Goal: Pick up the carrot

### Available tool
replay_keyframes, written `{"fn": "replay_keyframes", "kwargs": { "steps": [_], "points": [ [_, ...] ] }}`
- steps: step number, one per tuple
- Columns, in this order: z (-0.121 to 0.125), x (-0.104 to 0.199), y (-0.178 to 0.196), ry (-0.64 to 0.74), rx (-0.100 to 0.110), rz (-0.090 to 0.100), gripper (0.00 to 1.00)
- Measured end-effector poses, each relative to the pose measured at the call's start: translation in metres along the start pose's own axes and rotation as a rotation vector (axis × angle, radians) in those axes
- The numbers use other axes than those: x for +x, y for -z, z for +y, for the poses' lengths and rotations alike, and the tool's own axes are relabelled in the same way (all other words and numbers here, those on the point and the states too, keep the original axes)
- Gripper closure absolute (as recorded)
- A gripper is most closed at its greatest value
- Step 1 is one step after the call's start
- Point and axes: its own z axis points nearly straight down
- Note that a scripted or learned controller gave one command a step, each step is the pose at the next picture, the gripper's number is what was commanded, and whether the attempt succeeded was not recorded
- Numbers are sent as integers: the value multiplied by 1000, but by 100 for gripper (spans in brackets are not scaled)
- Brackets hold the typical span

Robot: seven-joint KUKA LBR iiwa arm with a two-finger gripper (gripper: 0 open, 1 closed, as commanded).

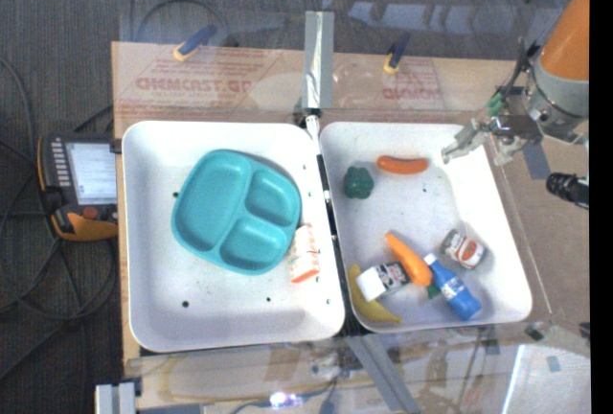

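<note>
Jaws (pixel 471 140) hang over the right bin's (pixel 498 211) upper right rim; released or clenched, I cannot tell. Carrot (pixel 409 259) lies well below-left of them, beside a blue bottle (pixel 453 292).

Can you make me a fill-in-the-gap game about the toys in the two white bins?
1. The carrot lies in the ____ bin.
2. The blue divided plate sits in the ____ bin.
3. The banana in the right bin has the colour ____.
4. The gripper hangs over the right bin's ____ corner, away from the carrot.

Missing words: right; left; yellow; top right
</note>
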Motion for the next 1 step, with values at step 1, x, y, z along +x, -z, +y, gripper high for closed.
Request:
{"fn": "replay_keyframes", "kwargs": {
  "steps": [1],
  "points": [
    [28,-20,90,-148,-1,-5,0]
  ]
}}
